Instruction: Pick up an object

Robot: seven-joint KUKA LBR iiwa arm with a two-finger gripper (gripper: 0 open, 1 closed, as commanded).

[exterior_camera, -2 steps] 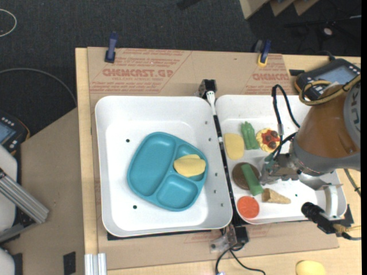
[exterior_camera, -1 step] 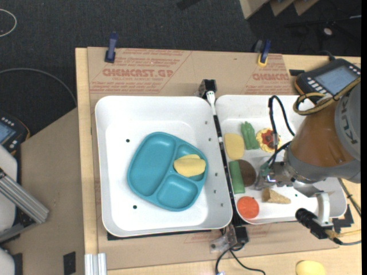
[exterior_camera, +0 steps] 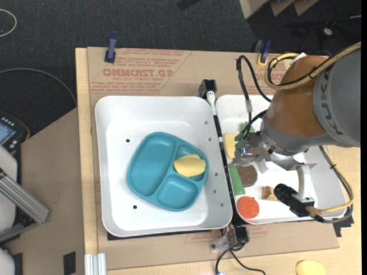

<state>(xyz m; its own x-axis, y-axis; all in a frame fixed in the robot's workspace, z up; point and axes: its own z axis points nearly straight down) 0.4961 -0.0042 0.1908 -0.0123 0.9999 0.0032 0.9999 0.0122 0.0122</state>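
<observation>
So my hand [exterior_camera: 248, 151] is down in the right bin [exterior_camera: 321, 208], low over a brown round thing [exterior_camera: 248, 176] sitting beside the green strip [exterior_camera: 235, 179] on the bin's left side. Can't tell whether it's released or clenched, my wrist blocks it. The brown piece looks small, light and probably rigid, a bit slick, so I'd pinch it across its middle. Red disc [exterior_camera: 248, 208] is just beside it, could get bumped.
</observation>
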